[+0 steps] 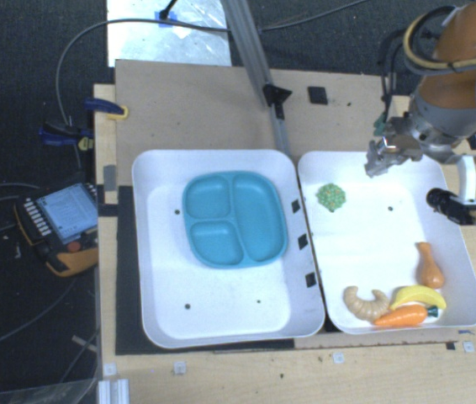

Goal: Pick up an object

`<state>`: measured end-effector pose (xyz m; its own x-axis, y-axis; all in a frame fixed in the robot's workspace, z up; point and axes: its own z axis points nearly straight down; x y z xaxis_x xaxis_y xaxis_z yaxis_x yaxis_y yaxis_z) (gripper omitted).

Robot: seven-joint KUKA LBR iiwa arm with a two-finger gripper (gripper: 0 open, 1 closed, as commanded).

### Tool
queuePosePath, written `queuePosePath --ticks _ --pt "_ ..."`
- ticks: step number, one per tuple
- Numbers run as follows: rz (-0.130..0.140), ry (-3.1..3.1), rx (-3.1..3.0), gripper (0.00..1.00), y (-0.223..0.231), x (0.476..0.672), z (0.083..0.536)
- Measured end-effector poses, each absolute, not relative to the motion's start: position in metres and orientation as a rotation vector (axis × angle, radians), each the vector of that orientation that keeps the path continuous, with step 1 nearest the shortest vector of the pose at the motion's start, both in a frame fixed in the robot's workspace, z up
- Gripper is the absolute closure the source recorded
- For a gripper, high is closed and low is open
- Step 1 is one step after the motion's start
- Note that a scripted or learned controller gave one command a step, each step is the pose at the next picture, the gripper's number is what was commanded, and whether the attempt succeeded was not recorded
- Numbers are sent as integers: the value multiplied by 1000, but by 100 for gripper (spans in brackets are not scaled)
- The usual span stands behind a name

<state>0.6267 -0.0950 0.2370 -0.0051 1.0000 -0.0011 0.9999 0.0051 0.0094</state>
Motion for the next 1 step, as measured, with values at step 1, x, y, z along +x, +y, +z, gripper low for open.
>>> queuePosePath --ticks 1 --pt "4 2225 2214 100 -95 628 253"
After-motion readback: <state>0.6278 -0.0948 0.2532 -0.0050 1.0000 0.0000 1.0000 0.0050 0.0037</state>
